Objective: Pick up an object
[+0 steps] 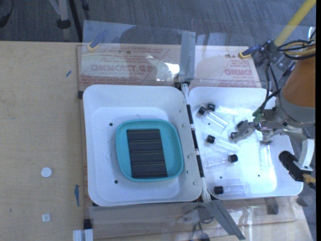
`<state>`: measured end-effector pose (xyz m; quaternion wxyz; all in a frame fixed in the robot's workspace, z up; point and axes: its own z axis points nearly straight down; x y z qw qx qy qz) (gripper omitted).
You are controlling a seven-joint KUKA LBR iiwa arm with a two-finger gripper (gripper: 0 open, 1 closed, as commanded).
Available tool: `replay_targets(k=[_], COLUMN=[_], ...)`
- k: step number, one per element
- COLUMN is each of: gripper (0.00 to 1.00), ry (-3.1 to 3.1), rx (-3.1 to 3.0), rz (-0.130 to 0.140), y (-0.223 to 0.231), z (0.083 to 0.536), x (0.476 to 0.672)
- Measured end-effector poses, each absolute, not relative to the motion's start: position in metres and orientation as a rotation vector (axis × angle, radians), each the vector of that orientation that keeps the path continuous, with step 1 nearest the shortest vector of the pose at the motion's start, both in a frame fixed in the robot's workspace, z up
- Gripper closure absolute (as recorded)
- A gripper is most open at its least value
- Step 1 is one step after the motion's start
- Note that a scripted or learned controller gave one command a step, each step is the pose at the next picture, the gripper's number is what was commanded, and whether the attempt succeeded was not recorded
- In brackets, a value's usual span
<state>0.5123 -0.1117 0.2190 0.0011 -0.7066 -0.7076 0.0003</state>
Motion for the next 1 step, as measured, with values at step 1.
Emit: replay_targets(k=[1], gripper=[0.00], ry=[-2.258], rx=[-2.187], rz=[0.000], y=[-0.1644], z=[0.1388], x=[0.5703])
